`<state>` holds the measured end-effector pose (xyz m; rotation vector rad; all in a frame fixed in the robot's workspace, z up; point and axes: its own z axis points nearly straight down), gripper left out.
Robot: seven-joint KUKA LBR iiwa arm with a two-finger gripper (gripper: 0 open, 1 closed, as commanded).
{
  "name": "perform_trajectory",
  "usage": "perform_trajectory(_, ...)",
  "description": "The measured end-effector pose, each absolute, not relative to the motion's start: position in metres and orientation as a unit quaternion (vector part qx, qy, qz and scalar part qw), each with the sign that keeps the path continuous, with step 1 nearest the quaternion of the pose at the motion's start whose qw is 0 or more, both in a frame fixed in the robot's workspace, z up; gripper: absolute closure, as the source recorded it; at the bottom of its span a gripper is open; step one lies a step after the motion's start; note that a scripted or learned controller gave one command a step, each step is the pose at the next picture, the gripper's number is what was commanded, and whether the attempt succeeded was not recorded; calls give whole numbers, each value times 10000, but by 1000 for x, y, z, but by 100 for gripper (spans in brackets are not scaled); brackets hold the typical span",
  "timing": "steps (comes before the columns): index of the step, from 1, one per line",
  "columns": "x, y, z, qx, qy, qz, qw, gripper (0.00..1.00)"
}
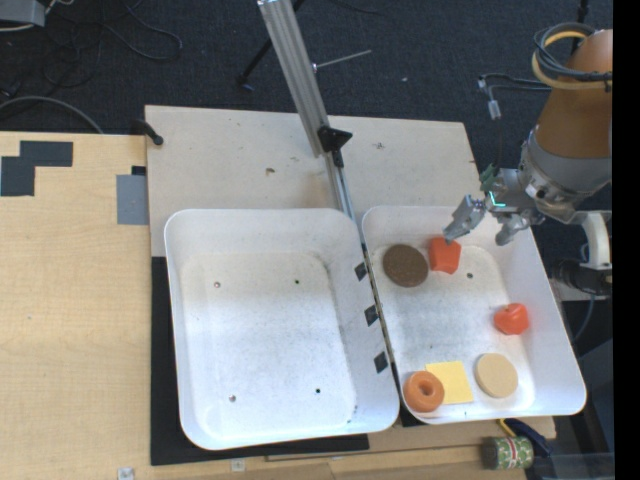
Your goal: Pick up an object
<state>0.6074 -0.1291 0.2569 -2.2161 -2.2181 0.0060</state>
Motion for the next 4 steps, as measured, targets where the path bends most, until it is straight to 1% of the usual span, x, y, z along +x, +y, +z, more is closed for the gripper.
perform_trajectory(1,608,-129,259,-7069,-7073,7,12,0)
perform_trajectory(2,603,-124,196,-7068,-7074,27,40,0)
perform_trajectory(3,607,-118,149,-7066,-7076,22,35,0)
perform_trajectory(4,606,-117,95,-7072,-7070,24,35,0)
